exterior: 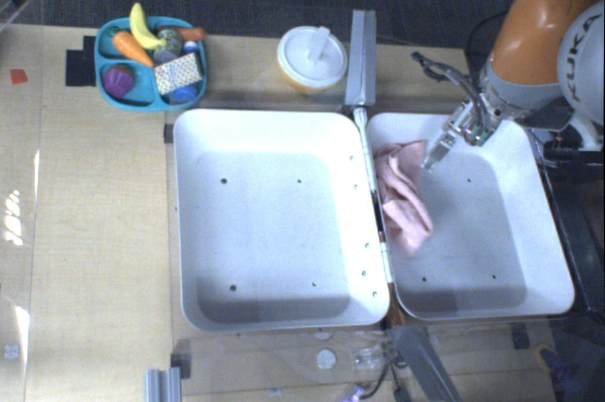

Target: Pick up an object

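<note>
From the camera above, the pink cloth [405, 195] lies crumpled in the right bin [492, 282], pressed along that bin's left wall, just beside the divider between the two bins; the claw [433, 154] hangs over the cloth's upper right corner, close to it or just touching, and whether its fingers stand wide or narrow I cannot tell, for the tip is small and blurred; nothing shows between them, so the cloth is not held.

The likely failure, as I judge it: the claw sits at the very edge of the cloth, so a closing pinch may catch only a thin fold, or none, and the cloth may slip free on the lift; limp fabric also drags and may snag on the wall beside it.

For room: the cloth is hemmed by the wall on its left; the rest of the right bin, towards its middle and lower right, lies open, and the left bin [274, 211] is bare; the blue tray [106, 93] of toy food and the white lidded cup [312, 58] stand on the bench [85, 249] well apart.
</note>
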Controlling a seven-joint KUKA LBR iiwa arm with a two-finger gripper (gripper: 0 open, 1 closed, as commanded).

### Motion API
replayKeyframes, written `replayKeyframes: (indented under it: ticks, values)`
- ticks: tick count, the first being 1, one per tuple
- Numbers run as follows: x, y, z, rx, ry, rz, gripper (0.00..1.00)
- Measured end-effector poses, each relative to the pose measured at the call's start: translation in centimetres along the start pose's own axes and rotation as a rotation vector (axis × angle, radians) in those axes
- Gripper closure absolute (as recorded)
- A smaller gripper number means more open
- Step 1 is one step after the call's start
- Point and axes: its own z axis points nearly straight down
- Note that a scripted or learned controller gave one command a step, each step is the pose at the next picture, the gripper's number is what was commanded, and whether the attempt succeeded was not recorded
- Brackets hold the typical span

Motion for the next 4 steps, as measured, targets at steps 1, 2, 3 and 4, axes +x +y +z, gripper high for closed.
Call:
replayKeyframes:
  ticks: [1,2,3,4]
  values:
    - [-0.2,0.4,-1.4,-0.009,-0.011,-0.002,1.0]
    - [3.7,1.3,0.0,0.0,0.003,-0.268,1.0]
    - [3.6,1.2,0.0,0.0,0.003,-0.267,0.0]
    - [5.2,0.1,5.7,-0.005,-0.005,-0.114,0.0]
